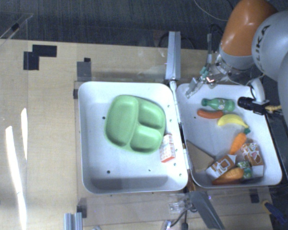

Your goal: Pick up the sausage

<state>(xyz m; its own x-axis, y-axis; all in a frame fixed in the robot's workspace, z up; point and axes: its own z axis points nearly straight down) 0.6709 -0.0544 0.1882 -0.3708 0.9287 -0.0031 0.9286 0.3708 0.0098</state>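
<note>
The sausage (210, 113) is a short red-orange link lying flat in the right bin (200, 140), near its far side, just below a green bottle (219, 103). My gripper (201, 82) hangs over the far left corner of that bin, up and to the left of the sausage and apart from it. Its thin metal fingers (192, 86) stand open and nothing is between them. The grey arm with its orange band (242, 23) comes in from the upper right.
A banana (233, 121), a carrot (238, 142), a second carrot (228, 175) and small cartons (221, 165) share the right bin. The left bin (93, 166) holds a green divided plate (135, 123) and a small packet (167, 148). A metal rail (173, 56) runs between the bins.
</note>
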